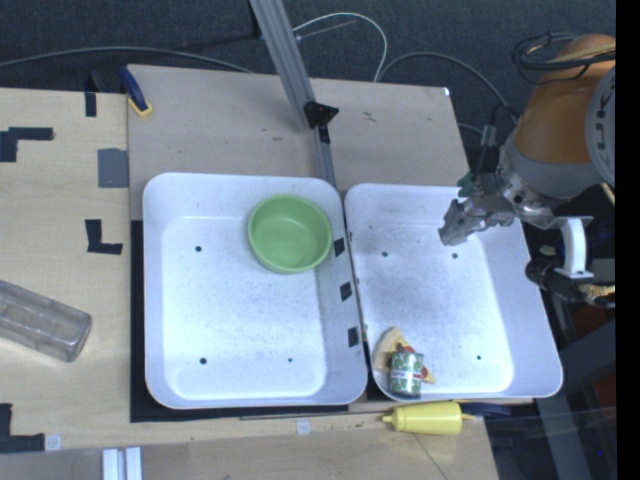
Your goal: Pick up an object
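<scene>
grey two-finger gripper [452, 230] over the right shallow white bin [520, 368] near its upper edge, finger state cannot be told, small green can with a colourful label [405, 370] in that bin's lower left corner, round green plastic bowl [290, 232] in the left shallow white bin [180, 368], yellow plastic bottle [430, 418] on the bench just below the bins

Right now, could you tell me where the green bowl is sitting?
The green bowl sits in the left bin, near its upper right corner and close to the divider between the two bins, well away from the gripper over the right bin.
</scene>
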`<action>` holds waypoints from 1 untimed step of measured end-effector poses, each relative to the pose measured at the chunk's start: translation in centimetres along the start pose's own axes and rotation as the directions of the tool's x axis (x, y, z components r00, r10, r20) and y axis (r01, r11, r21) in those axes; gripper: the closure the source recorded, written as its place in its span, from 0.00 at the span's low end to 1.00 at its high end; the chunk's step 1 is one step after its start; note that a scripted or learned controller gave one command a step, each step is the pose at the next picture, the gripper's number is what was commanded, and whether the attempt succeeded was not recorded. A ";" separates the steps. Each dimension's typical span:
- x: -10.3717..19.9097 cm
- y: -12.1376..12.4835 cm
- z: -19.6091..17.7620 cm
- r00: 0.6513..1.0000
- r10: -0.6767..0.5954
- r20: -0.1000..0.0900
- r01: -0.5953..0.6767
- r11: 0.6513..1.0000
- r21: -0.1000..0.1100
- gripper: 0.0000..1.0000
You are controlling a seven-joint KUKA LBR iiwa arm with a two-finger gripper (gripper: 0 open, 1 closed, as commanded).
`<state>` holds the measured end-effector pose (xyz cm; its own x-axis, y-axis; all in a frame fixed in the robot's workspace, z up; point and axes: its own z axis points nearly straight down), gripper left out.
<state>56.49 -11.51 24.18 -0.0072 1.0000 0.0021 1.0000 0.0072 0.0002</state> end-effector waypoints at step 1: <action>5.0 2.4 0.1 1.000 0.000 0.000 0.000 1.000 0.001 1.00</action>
<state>58.91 -6.49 24.09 -0.0071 1.0000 0.0019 1.0000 0.0071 -0.0007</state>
